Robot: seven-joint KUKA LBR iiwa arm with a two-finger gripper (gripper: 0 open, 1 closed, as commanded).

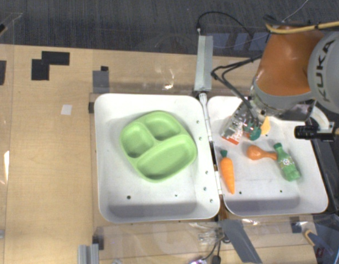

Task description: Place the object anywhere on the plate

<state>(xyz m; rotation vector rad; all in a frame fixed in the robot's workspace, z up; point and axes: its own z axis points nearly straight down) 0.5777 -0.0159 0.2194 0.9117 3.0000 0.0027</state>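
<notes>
Green divided plate (158, 144) sits alone in the left bin (111, 202), while the right bin (312, 194) has a toy carrot (228, 172), an orange drumstick-looking thing (261, 153) and a green bottle (286, 162). Gripper (242, 124) hangs over that bin's back left part, can't tell if it's open or shut

Green three-compartment plate (158, 144), upright, centred in left bin (103, 164)
</notes>
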